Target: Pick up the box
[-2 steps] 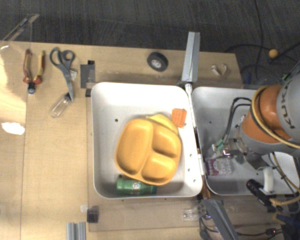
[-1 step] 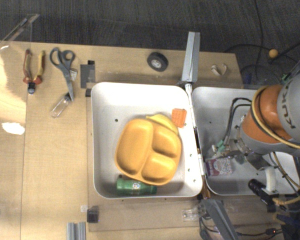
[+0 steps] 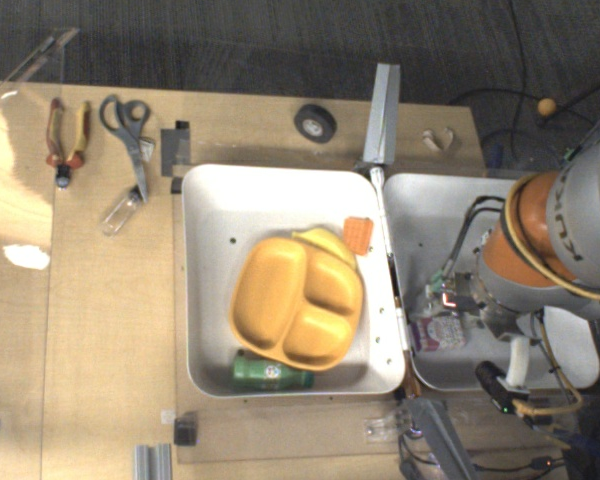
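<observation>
Right bin (image 3: pixel 420 193) — box (image 3: pixel 442 330) near left wall.

We see a glossy yellow divided plastic tray (image 3: pixel 298 301), a green cylindrical can (image 3: pixel 271 372) and a small orange ridged block (image 3: pixel 357 234).

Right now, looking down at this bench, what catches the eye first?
A big yellow divided tray fills the middle of the left bin, with a green bottle at its near edge. At the right, the grey arm with the orange band reaches over the right bin.
</observation>
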